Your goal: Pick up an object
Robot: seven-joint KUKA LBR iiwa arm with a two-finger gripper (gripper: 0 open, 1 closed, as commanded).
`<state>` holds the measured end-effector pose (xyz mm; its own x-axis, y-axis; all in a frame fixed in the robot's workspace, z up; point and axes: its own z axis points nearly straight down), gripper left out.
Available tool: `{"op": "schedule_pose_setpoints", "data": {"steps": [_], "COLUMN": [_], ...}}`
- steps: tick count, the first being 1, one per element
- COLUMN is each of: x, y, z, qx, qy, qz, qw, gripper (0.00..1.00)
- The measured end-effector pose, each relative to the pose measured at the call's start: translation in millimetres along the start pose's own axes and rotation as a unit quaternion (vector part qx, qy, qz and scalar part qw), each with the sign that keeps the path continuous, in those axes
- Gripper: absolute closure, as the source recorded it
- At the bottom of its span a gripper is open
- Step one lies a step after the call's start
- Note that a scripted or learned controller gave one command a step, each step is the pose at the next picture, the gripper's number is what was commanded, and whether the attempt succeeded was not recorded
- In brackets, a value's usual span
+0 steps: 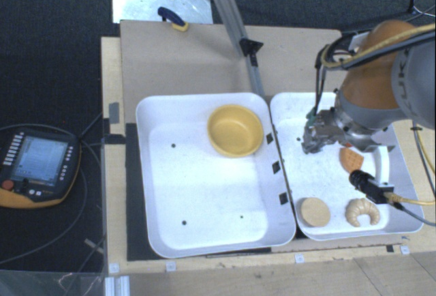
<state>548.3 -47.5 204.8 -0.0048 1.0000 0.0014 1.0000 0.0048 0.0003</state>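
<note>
Tool (312,140) hangs over right bin (293,114); no writing legible.

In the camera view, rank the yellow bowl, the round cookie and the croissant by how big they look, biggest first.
1. Yellow bowl, in the left bin, clearly the largest.
2 and 3. Round cookie and croissant, side by side in the right bin, look about alike in size; I would not rank one over the other.

Both white bins (204,219) look like smooth, slightly glossy plastic. The yellow bowl (236,131) left of the tool (315,138) is matt plastic, and the bench (184,59) top looks like plain matt cardboard-brown board.
</note>
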Motion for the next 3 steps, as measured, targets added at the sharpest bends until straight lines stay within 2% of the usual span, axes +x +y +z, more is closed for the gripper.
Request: {"op": "schedule_pose_setpoints", "data": {"steps": [1, 3], "x": [42, 143], "y": [14, 56], "z": [2, -22], "qx": [0.0, -0.001], "qy": [0.0, 0.0], "qz": [0.001, 0.0], "qw": [1.0, 1.0], "gripper": [1.0, 1.0]}}
